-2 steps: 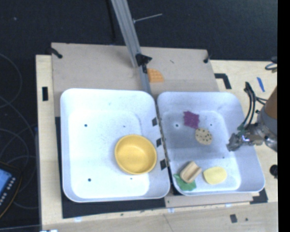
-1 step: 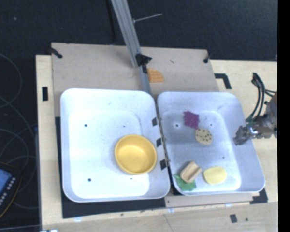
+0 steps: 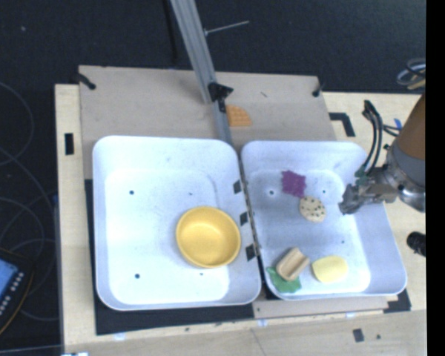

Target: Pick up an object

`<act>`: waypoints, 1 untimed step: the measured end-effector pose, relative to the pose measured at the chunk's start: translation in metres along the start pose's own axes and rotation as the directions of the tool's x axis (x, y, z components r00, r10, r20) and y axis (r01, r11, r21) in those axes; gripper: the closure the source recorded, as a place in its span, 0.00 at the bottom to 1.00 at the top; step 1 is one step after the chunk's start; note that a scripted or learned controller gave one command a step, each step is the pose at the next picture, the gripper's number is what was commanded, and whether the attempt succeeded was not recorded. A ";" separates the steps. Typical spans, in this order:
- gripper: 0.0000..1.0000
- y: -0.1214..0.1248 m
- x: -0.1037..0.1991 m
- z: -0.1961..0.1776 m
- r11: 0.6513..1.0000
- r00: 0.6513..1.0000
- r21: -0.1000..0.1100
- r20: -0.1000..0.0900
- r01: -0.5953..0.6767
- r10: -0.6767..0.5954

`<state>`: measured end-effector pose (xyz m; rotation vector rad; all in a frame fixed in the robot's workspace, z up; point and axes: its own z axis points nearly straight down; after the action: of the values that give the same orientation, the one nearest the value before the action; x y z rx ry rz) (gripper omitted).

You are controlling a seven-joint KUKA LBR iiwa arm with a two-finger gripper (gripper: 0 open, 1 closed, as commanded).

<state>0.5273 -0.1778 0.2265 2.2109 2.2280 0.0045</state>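
Hovering gripper (image 3: 350, 201) over right bin (image 3: 382, 265), just right of speckled cookie (image 3: 312, 209); finger state: cannot tell. Judging cookie light, stiff, possibly crumbly; pinching across rim likely best. Lying below cookie: yellow lump (image 3: 330, 268), tan block (image 3: 291, 262); purple piece (image 3: 294, 182) above.

Metal pole (image 3: 194, 47) over bench (image 3: 148, 102), tablet (image 3: 0, 284) lower left, cables (image 3: 15, 191)

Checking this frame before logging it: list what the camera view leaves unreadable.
- Gripper: too small and blurred to tell its state or whether it holds anything.
- Arm: cut off at the right edge.
- Green item: mostly hidden under the tan block.
- Purple object: too blurred to identify.
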 end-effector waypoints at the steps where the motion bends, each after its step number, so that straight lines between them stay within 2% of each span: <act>1: 1.00 0.019 0.048 0.006 1.000 1.000 0.001 0.000 0.000 0.000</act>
<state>0.5456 -0.1295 0.2202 2.2117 2.2283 0.0028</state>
